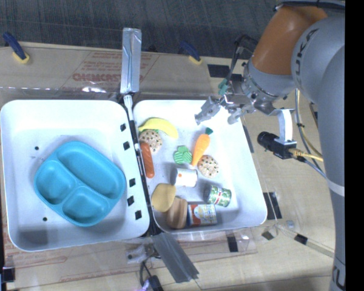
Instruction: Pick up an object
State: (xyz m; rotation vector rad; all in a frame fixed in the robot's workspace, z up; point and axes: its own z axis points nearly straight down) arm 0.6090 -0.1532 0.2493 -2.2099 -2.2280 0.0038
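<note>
**Gripper Hangs Open Above Right Bin's Far Edge**

The grey arm with the orange band reaches in from the right, and its two-finger gripper (220, 113) hangs over the far right part of the right white bin (252, 173). The two metal fingers (205, 114) are spread apart, and nothing sits between them.

Just below the gripper lies the orange toy carrot with a green top (200, 148), tilted, its green end nearest the fingers. Down and to the left of the gripper rests the yellow toy banana (160, 125), touching a round speckled cookie (150, 139). Beneath that cookie lies a red toy sausage (147, 160) along the bin's left wall.

Further below the gripper sit a small green leafy toy (182, 154), a second speckled cookie (208, 165), a white cylinder (185, 177), a green-labelled tin can (218, 196), a can lying on its side with a red and white label (201, 214), and a tan bread-shaped toy (164, 197).

Well to the left of the gripper, the left white bin (18, 126) holds a blue plastic divided tray (79, 182).
</note>
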